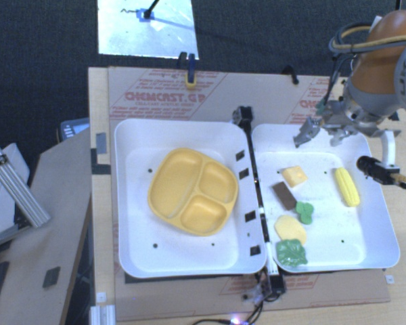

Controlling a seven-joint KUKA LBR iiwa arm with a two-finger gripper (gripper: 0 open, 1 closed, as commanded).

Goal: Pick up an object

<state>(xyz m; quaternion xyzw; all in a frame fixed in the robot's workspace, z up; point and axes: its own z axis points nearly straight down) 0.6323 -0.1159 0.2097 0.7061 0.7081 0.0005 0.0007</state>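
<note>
Two shallow white bins are seen side by side on a bench from above. The left bin (132, 181), in the centre-left of the frame, holds a yellow divided tray (193, 190) lying slightly turned.

The right bin (372, 242), in the lower right of the frame, holds several small toy foods. A pale yellow wedge (294, 175) lies near the bin's upper middle, with a brown bar (283, 195) just below it. A yellow corn cob (346, 185) lies toward the right side. Lower down, a small green piece (304, 212) sits above a yellow lump (291, 229), and a green leafy piece (291, 253) rests at the bin's bottom edge.

The grey arm with its orange band (386, 42) is seen entering at the upper right. The gripper (323, 133) hangs over the upper rim of the right bin, with its two fingers spread apart and nothing between them. All the toy foods lie below it in the frame; the wedge is nearest, down and slightly left, and the corn cob is down and to the right.
</note>
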